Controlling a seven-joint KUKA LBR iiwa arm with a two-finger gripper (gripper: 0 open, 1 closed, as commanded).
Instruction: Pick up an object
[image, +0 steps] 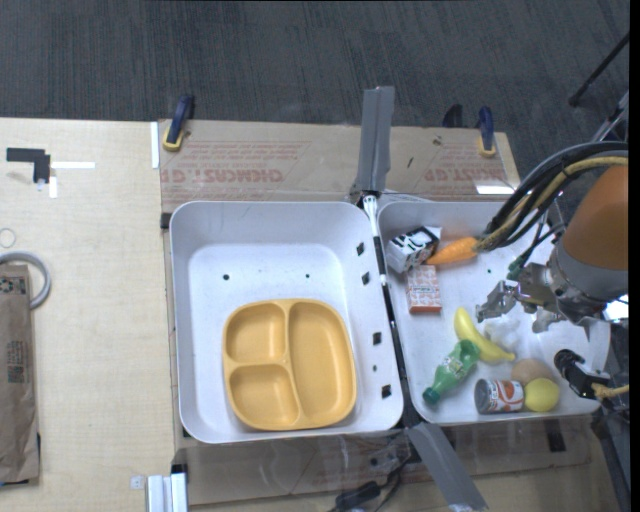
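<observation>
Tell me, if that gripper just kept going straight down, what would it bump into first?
Probably the banana, lying just below-left of the gripper. Depth is hard to judge from this angle, so it might reach the bin floor beside it.

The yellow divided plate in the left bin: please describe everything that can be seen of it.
The yellow divided plate is a rounded rectangle that looks like smooth plastic, with raised ridges splitting it into three compartments: one long compartment on its right side and two smaller ones on its left. All three hold nothing. It lies flat and upright on the floor of the left white bin, towards the near edge and slightly turned. No other object touches it, and the gripper is over the right white bin.
</observation>
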